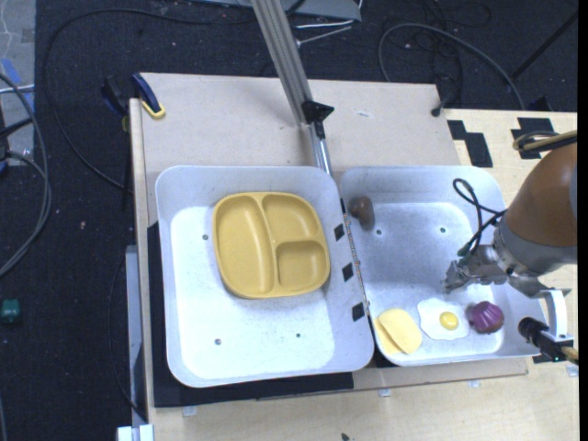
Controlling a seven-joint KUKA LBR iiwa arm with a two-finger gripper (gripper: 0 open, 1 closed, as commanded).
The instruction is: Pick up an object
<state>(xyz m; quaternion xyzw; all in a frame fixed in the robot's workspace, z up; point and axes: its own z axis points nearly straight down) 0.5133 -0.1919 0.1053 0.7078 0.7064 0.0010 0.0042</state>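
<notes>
Bench (239,122) bears two white bins (cables beyond); gripper (464,274) fingers: cannot tell.

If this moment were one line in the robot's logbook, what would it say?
gripper: over right bin, nothing seen held | right bin: fried egg toy, purple toy, yellow piece, brown object | left bin: yellow divided plate

two white bins (188,246), one yellow tray (271,243), four small toys (447,321)
</notes>
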